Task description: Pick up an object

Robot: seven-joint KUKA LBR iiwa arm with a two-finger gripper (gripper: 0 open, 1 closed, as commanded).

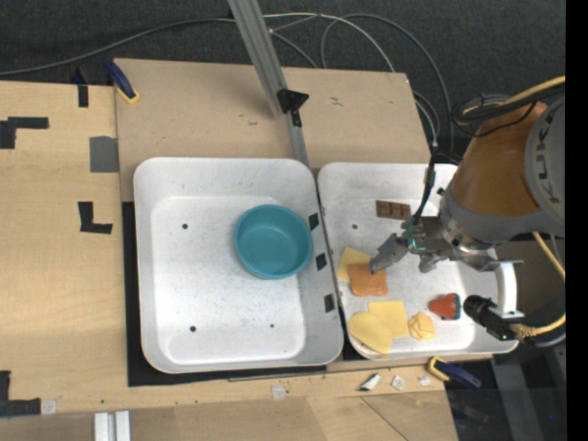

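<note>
My gripper (404, 257) hangs over the right bin (367, 191), reaching in from the right. One finger (386, 257) points down-left and its tip rests at the top edge of an orange toast-like piece (368, 283); the other finger (430, 263) stands well apart, so the gripper is open with nothing held. A yellow slice (350, 267) lies partly under the toast. Near the front lie a yellow cheese-like piece (381, 324), a small yellow lump (422, 325) and a red item (445, 306). A brown chocolate-like bar (392, 209) sits at the back.
The left bin (175, 246) holds a teal bowl (272, 240). A grey camera pole (266, 53) slants over the cardboard behind the bins. Cables trail along the back and right side.
</note>
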